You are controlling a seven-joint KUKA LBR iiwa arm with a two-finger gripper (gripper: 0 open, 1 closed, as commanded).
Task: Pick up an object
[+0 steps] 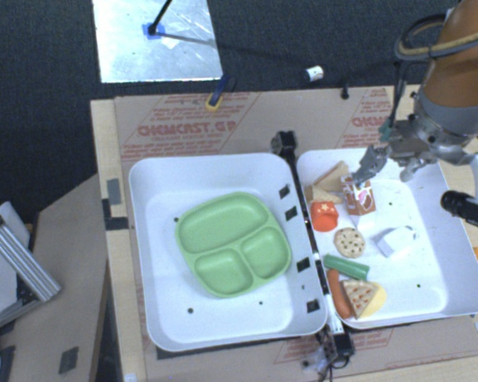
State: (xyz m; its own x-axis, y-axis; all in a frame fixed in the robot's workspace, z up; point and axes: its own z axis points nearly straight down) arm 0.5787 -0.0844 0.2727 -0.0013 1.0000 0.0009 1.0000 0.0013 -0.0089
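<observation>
Toys are clustered in the right bin (pixel 447 292), within the arm's reach. The hand (pixel 368 169) is poised over a small carton (pixel 358 195); whether its fingers are spread or closed cannot be told. No grasp is visible.

I see my arm (pixel 452 59) coming in from the right side, at the upper part of the view. The orange band sits at the top, and below it the grey wrist bends down and to the left. The tool (pixel 364 173) points down-left at a slant, low over the surface. I cannot tell from here how its tip stands.
</observation>
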